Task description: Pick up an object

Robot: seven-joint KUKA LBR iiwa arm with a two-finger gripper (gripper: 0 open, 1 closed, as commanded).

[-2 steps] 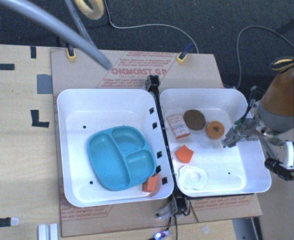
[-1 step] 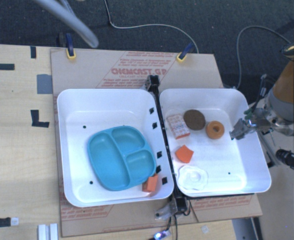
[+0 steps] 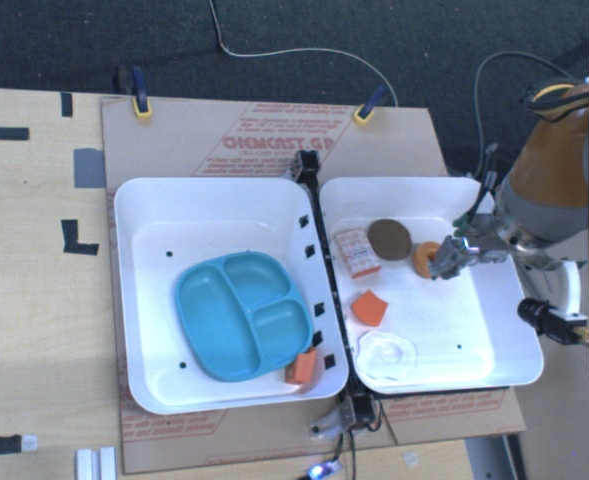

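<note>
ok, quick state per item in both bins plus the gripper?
blue tray: flat, left bin, tilted diagonally
orange block: left bin, touching the tray's corner
small carton: lying flat, right bin
brown disc: flat
orange cube: loose, apart
clear lid: flat
gripper: low, beside orange ball

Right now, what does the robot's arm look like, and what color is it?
The arm comes in from the right. It is fat and round, grey lower down with a wide orange band above the wrist. A thin black cable runs along it. At its tip sits a small dark grey metal gripper, blocky and full of little parts.
</note>
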